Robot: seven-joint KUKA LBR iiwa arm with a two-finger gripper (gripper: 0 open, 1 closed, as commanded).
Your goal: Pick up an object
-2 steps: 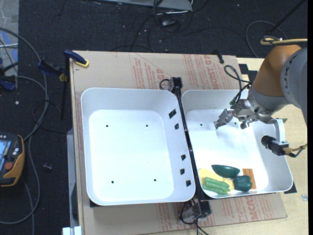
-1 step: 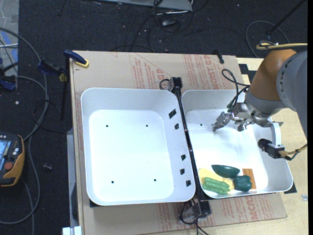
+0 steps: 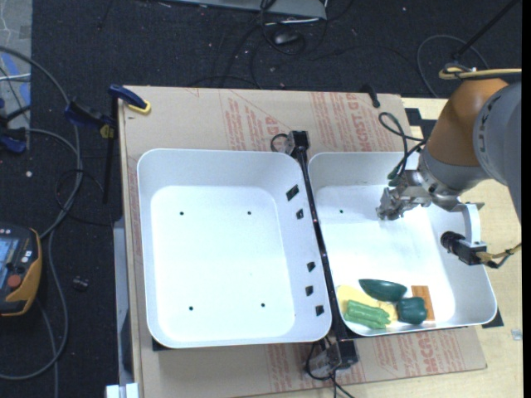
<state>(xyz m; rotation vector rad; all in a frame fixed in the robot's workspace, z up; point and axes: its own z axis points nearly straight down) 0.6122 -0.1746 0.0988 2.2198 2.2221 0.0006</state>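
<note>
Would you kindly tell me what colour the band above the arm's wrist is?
The band above the wrist is orange, seen clearly in the camera view, upper right.

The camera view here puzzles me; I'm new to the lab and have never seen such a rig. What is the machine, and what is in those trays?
You are looking down at a slant from one fixed camera above a bench. The grey and orange shape on the right is a robot arm; its gripper hangs over the right bin, with nothing seen between its fingers. That bin's near corner holds a small pile: a dark green bowl-like piece, a light green ridged piece, a teal block, a yellow piece and an orange block. The left bin sits beside it.
</note>
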